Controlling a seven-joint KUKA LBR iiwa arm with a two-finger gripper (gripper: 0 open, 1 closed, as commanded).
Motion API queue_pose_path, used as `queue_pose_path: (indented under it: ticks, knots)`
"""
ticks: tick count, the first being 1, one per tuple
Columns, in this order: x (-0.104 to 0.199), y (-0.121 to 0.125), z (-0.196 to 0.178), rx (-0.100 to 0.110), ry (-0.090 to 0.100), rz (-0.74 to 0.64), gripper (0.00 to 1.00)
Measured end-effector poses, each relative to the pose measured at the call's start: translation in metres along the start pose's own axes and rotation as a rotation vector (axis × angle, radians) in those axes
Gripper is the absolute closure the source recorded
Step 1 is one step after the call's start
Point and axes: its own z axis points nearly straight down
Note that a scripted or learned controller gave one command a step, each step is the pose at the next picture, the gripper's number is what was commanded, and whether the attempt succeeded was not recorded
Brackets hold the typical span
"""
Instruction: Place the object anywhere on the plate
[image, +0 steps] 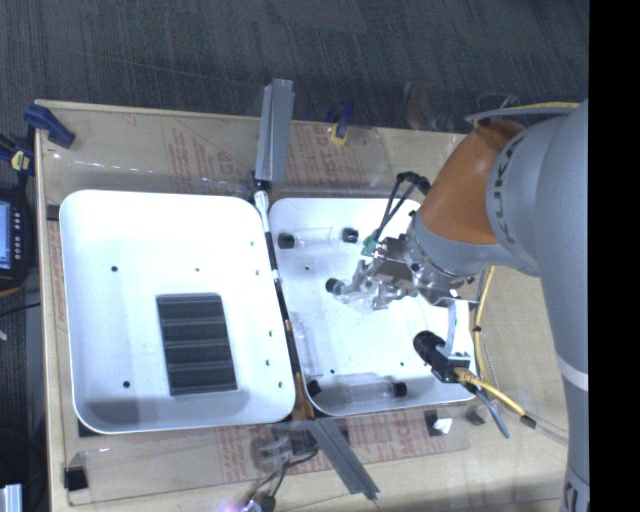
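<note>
A dark grey ribbed rectangular plate (197, 343) lies flat in the left bin (100, 230), towards its near side. In the right bin (330, 345) a clear tube with black ends (316, 238) lies near the far wall. A second clear tube with black ends (357, 386) lies along the near wall. My gripper (353, 289) is low over the middle of the right bin, between the two tubes. A small black spot sits at its tip, amid clear glinting parts that I cannot make out.
The grey arm with its orange band (470, 200) covers the right side of the right bin. A black fitting with a yellow cable (440, 358) hangs by the bin's near right corner. A metal bar (273, 130) stands behind the seam between the bins.
</note>
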Motion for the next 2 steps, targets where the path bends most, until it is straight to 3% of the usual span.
queue_pose_path:
  ticks: [1,2]
  knots:
    - [0.079,0.016,-0.004,-0.001,-0.002,0.23,1.0]
    - [0.197,0.02,0.016,0.001,-0.003,0.315,1.0]
